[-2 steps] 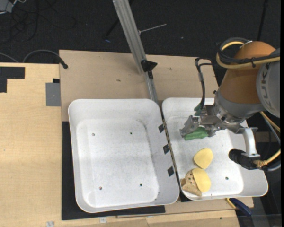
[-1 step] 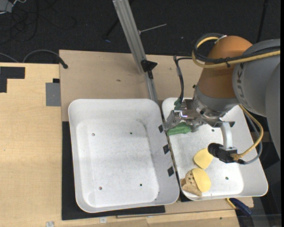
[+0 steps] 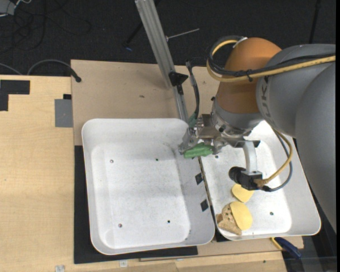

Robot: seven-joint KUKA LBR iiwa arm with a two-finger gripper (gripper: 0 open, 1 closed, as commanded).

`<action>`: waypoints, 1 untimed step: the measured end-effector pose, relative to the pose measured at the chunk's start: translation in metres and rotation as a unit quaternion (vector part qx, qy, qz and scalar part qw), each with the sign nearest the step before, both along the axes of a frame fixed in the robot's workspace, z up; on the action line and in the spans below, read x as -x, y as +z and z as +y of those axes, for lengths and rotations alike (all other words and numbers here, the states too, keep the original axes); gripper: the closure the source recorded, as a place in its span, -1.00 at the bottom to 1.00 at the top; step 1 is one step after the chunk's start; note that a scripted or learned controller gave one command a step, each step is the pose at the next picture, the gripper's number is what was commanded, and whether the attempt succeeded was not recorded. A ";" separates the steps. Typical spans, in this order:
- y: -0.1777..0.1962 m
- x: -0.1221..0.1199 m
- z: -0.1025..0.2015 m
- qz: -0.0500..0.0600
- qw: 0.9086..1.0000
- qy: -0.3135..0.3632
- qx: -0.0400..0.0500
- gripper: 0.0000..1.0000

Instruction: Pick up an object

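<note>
The arm reaches in from the right, its fingers [image 3: 201,146] seemingly gripping a green object [image 3: 197,151] above the bins' divide.

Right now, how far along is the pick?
Done: the gripper is up over the wall between the two bins, with a green object between its fingers. In hand: carrying it. Left: the yellow pieces lie in the right bin.
</note>
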State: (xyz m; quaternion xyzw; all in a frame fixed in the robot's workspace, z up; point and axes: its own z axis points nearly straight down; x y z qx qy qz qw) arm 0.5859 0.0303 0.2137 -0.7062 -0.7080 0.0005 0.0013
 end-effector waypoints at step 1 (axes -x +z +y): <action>0.008 -0.013 0.055 -0.001 1.000 0.000 0.000 1.00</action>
